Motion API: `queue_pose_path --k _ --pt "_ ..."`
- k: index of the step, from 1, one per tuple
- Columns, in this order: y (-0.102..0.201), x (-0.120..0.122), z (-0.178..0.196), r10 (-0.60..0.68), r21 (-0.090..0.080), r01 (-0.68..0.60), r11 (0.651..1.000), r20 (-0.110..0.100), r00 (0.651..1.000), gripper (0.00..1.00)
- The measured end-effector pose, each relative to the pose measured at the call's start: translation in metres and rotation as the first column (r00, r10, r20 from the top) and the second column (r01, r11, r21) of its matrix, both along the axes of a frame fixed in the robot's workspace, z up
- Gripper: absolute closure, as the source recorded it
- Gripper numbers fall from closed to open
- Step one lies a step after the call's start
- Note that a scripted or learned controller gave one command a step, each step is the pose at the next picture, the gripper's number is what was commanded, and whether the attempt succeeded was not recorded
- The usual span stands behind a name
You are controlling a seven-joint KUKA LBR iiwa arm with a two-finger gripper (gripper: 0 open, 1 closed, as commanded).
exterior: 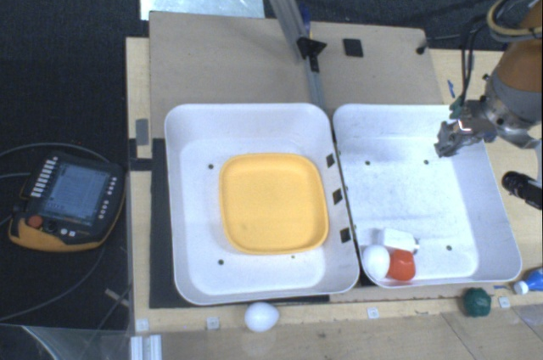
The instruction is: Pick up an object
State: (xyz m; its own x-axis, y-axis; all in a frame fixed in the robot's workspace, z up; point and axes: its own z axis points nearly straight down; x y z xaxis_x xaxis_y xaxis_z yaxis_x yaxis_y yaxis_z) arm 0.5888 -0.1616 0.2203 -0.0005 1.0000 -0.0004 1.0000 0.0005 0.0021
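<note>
Plastic look: the small things in the right bin (pixel 484 205) seem to be light, hard toys, stiff rather than soft; this is a guess from their shine.
Location: a white egg (pixel 375 258), an orange piece (pixel 401 266) and a white block (pixel 399 239) huddle together in the lower left corner of the right bin, touching one another and close to the bin wall.
Handling: the egg is round and smooth, so it may slip or roll out of a pinch; the orange piece looks easier to hold across its middle.
Best hold: from above, across the narrow width of one piece; the crowding and the wall leave little room beside them.
Arm: the gripper (pixel 450 137) hangs over the upper right of the right bin, well apart from the cluster.
Jaws: too small and dark to tell whether they stand open or closed; nothing is seen between them.
Other things: a yellow plate (pixel 274 202) lies in the left bin (pixel 191 146); a second egg (pixel 261 316) sits on the bench (pixel 204 53) below it.
Writing: none can be read; the handheld controller (pixel 64 205) at the left has a screen, illegible.
</note>
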Motion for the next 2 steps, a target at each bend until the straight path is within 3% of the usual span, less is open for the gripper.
queue_pose_path --k 2 --pt "0.098 0.024 -0.014 0.004 0.002 -0.004 1.0 -0.001 1.0 1.0"
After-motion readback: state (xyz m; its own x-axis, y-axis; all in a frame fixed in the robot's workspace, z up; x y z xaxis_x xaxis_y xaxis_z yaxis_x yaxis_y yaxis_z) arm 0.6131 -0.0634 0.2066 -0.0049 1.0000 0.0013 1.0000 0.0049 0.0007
